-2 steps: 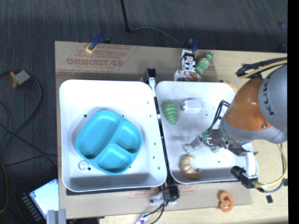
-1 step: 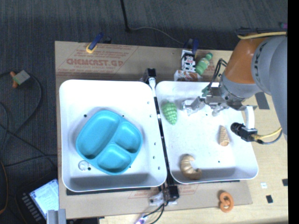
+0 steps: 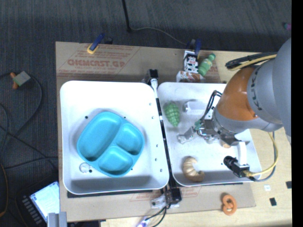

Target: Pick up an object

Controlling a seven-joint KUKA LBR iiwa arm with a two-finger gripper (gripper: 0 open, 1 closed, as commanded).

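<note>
Fingers on your gripper [image 3: 202,128] are low down in the right bin [image 3: 255,161], but they are small and dark from up here, so you cannot tell if they are spread or pressed together. You cannot see any toy between them. The grey arm [image 3: 274,93] with its orange band reaches in from the right and covers the far right part of that bin. The things you could pick up all lie in the right bin. A bumpy green toy [image 3: 172,113] lies near the bin's left wall, left of the gripper and apart from it. A small white thing [image 3: 193,107] lies just beside the green toy, near the back of the bin. A little grey metal piece [image 3: 184,137] lies close to the gripper on its left side. A brown roll [image 3: 191,168] that looks like a croissant lies near the front wall. The left bin [image 3: 71,108] holds a blue plate [image 3: 110,142] with three parts. On the bench [image 3: 94,63], an orange ring [image 3: 228,203] lies in front of the right bin, and a small green bottle [image 3: 206,64] stands behind it.
</note>
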